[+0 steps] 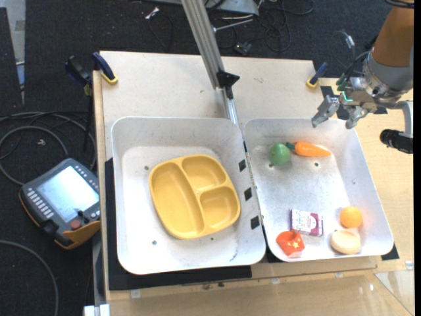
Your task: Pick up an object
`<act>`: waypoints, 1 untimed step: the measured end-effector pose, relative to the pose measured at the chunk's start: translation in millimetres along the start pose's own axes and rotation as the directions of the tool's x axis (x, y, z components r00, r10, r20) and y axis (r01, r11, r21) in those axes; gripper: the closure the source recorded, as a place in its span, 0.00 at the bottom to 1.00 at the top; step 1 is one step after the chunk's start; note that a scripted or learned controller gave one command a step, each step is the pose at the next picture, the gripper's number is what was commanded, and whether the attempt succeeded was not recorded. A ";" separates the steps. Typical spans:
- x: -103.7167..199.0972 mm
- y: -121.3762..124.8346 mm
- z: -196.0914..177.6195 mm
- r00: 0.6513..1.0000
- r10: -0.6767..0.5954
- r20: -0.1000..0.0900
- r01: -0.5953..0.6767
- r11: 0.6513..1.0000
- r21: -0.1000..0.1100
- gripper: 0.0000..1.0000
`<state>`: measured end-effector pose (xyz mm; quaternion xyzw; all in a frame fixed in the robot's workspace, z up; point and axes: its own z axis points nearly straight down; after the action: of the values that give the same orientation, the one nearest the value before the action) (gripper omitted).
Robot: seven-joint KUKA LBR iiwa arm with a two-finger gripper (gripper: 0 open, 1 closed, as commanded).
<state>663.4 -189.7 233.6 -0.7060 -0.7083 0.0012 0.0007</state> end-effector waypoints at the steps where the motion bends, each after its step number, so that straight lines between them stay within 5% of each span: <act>1: 0.6 8.9 58.2 1.000 -0.001 -0.002 0.001 1.000 0.003 0.00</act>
<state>672.1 -189.1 175.3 -0.7057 -0.7085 0.0017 0.0023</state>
